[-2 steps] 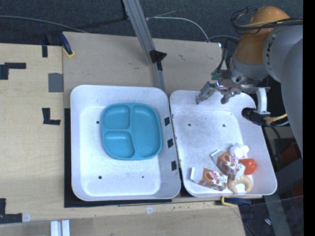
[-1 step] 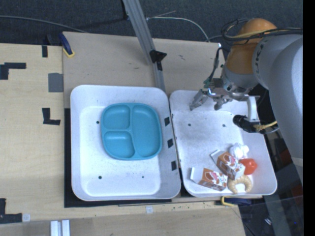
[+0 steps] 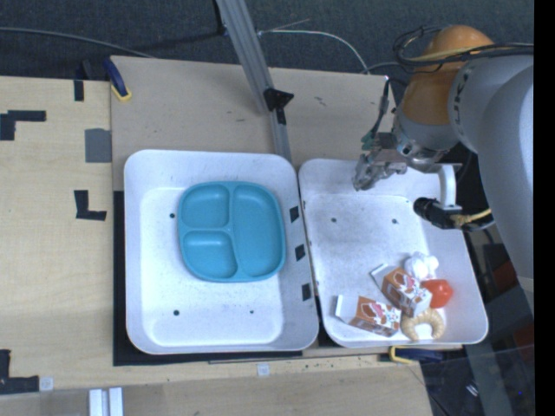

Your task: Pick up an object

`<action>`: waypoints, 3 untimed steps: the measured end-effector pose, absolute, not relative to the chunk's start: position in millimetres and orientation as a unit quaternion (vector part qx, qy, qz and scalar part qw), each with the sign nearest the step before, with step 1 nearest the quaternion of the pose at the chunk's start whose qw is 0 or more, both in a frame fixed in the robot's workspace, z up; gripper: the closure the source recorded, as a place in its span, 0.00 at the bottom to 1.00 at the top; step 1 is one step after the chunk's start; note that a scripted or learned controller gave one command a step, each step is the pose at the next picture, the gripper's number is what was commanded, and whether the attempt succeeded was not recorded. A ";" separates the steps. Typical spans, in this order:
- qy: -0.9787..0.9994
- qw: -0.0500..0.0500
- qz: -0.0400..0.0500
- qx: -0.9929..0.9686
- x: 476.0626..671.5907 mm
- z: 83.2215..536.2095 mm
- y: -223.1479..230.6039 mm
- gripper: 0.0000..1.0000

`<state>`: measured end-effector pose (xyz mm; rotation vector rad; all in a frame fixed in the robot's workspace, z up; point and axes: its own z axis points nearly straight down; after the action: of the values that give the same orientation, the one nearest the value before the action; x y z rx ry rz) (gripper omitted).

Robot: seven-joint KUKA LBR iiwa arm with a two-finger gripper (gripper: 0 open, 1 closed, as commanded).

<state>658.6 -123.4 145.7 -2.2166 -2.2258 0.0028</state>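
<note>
Clutter [image 3: 403, 302] of small packets and toys lies heaped in the near right corner of the right bin [image 3: 347, 250], its pieces touching. Pincer [image 3: 371, 173] hangs over that bin's far edge, well apart from the heap, its closure impossible to tell; a good pick targets an outlying piece, approached from above.

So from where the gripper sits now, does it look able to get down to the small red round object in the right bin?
Probably yes. The gripper sits over the far edge of the right white bin, and bare floor lies between it and the small red round object. The packets crowd its left side, so a clean grasp looks less sure.
</note>
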 end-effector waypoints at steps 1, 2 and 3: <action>-0.708 -0.002 -0.001 -0.706 665.2 190.7 -126.5 1.00; -0.708 0.000 0.000 -0.706 665.6 205.5 -125.8 1.00; -0.710 0.001 -0.001 -0.705 667.6 216.4 -66.1 1.00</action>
<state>667.6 -66.1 216.4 -2.2125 -2.2284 -0.0028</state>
